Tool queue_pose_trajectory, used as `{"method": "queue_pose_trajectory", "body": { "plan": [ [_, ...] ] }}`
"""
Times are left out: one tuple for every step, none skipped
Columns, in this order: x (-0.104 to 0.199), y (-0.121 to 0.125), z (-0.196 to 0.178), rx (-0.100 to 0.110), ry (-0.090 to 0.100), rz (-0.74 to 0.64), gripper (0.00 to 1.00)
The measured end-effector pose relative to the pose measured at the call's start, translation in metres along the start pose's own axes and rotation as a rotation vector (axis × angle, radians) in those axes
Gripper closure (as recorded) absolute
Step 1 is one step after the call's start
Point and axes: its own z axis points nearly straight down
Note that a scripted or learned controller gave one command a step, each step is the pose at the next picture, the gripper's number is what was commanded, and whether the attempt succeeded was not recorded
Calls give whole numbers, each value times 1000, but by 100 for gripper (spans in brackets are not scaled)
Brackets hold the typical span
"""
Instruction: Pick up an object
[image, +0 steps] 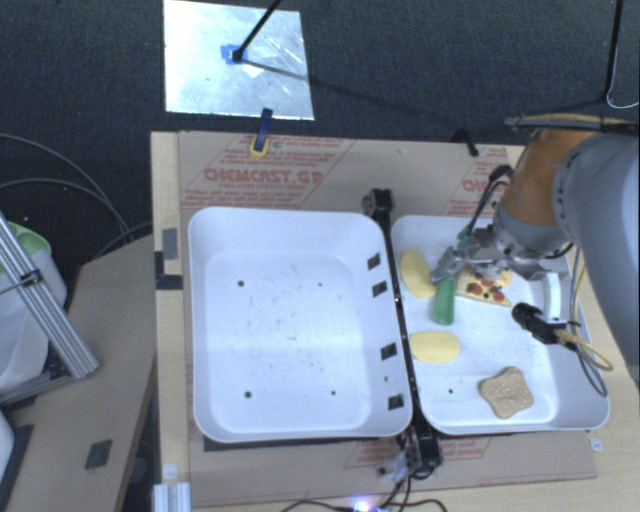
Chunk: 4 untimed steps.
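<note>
Right bin (470, 365): smooth white plastic, shallow | gripper (449, 271) sat over the top end of the green cylinder (443, 304), a smooth stubby rod near the bin's middle | grip state: you could not tell | neighbours: rounded yellow lump (416, 273), flat pizza slice (488, 291), pale yellow oval (435, 347), rough tan bread piece (507, 392).

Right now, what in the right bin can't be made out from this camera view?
All in the camera view:
- Green cylinder: its upper end is hidden beneath the gripper, so contact between them cannot be told.
- Toy pizza slice: its upper part is covered by the gripper.
- Right bin: its far right corner is hidden behind the arm.
- Tan piece: too small to identify.
</note>
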Motion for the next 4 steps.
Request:
{"method": "queue_pose_trajectory", "body": {
  "plan": [
    [49,4,-35,4,2,1,0],
    [107,11,-68,6,4,9,0],
    [149,-59,-140,7,4,3,0],
    [169,-40,-100,8,2,4,0]
  ]
}}
